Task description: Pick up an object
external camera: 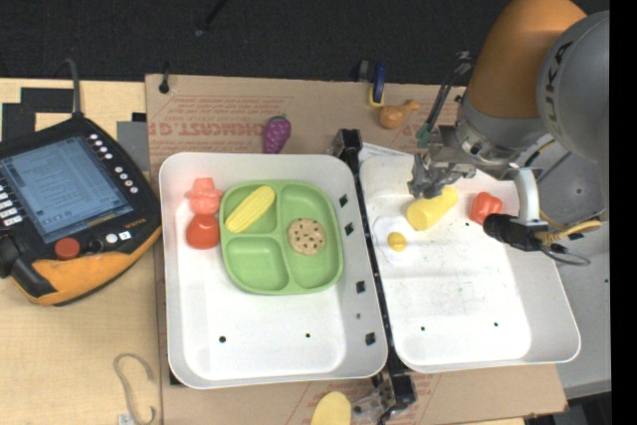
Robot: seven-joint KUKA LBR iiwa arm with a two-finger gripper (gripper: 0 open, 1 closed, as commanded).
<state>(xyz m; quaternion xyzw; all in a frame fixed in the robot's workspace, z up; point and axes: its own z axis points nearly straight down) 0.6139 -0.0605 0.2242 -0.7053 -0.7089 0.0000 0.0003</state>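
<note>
Two white bins (458,333) sit on cardboard (249,105); the gripper (430,182), grip state unclear, hovers at the yellow block's (434,210) twelve o'clock.

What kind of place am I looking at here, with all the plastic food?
Most likely a robotics lab bench. A grey arm reaches over two white bins of toy food, such as a corn cob and cookie, with a control tablet beside them.
</note>
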